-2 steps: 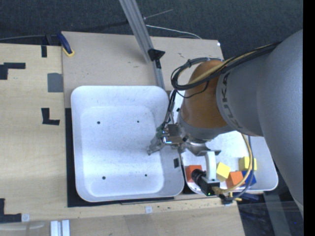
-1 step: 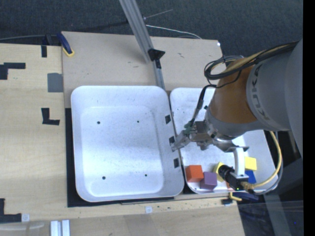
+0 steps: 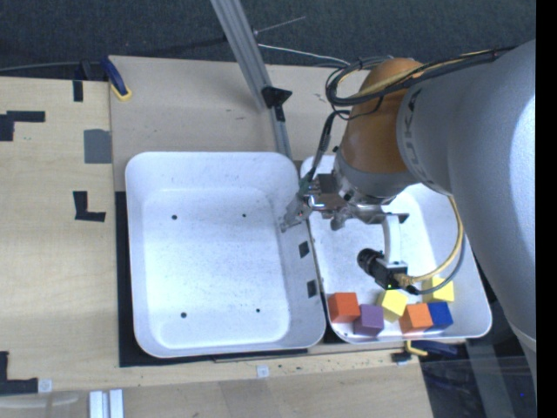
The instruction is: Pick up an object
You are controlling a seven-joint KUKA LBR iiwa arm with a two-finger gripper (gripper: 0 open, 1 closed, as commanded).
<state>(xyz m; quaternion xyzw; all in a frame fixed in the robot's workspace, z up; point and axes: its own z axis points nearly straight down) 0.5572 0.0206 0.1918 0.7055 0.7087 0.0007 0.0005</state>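
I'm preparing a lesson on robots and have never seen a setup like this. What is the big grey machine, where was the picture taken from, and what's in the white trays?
The picture comes from one fixed camera above the bench, looking down at a slant. The grey machine with the orange band is a robot arm reaching in from the right. Its hand hangs over the right bin, near the divide between the two bins; I can't tell whether it holds anything. The left bin sits beside it. At the right bin's near end lie small blocks: orange, purple, yellow, another orange and blue.
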